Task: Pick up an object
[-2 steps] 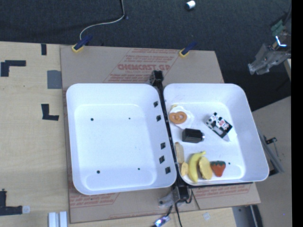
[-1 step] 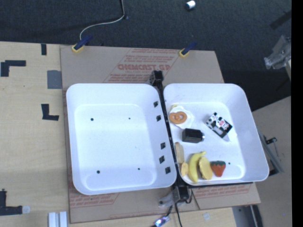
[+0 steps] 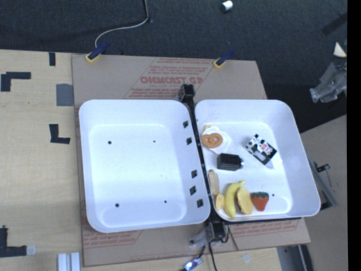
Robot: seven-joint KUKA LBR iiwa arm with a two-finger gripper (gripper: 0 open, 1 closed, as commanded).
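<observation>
The right bin [image 3: 293,145] holds several objects. An orange ring-shaped piece on a white disc [image 3: 212,139] lies near the divider. A small black block [image 3: 229,162] sits below it, and a black-and-white patterned item [image 3: 260,149] lies to its right. A yellow banana bunch [image 3: 237,199] and a red strawberry [image 3: 259,200] rest along the front wall, with a tan stick [image 3: 213,180] by the divider. My gripper [image 3: 329,84] shows as a blurred grey shape at the far right, high and outside the bin, well away from every object.
The left bin [image 3: 135,162] adjoins the right one along a black-clipped divider [image 3: 194,151]. Both stand on a cardboard sheet [image 3: 163,78] held by two yellow-blue clamps at its back edge. A white cable [image 3: 121,28] runs over the dark floor behind.
</observation>
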